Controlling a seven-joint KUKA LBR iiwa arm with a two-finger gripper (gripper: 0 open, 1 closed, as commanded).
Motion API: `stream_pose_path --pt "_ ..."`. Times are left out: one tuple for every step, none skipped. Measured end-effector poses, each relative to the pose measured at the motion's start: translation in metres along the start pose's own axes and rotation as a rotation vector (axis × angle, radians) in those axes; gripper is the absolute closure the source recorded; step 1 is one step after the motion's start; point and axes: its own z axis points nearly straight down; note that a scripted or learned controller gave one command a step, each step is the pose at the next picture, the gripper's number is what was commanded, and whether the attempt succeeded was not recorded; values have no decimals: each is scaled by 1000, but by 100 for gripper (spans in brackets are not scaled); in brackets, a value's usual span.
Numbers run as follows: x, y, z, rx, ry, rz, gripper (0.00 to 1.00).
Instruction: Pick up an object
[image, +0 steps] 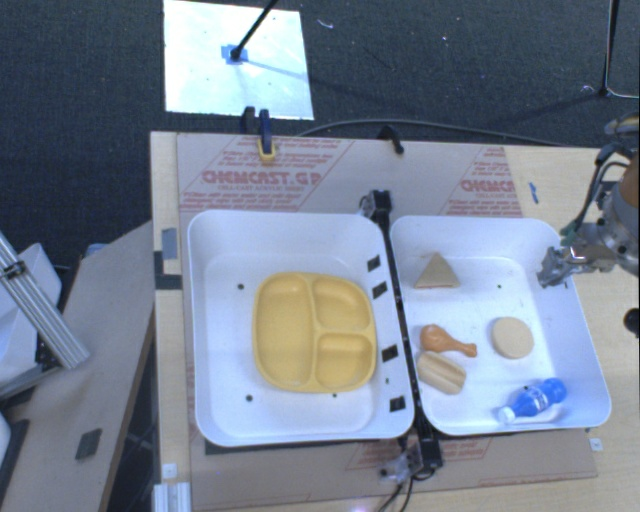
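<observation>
Hand (556, 268) hovers by right bin (590, 350) holding five items.

A: What are the bins (300, 240) made of?

B: Smooth white plastic, slightly glossy. The yellow tray (315, 332) looks like matt plastic too.

A: And the counter (120, 330)?

B: Pale wood, matt, with a sheet (340, 165) of brown printed protective paper under the bins.

A: The small things?

B: The bottle (533, 399) is shiny blue plastic. The drumstick (447, 342), bread roll (441, 372), disc (512, 337) and wedge (436, 271) look like smooth matt toy plastic.

A: The gripper (558, 264)?

B: Grey metal, dull sheen.
</observation>
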Motion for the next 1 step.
stream_pose_path --pt "50 -7 -8 5 4 -4 100"
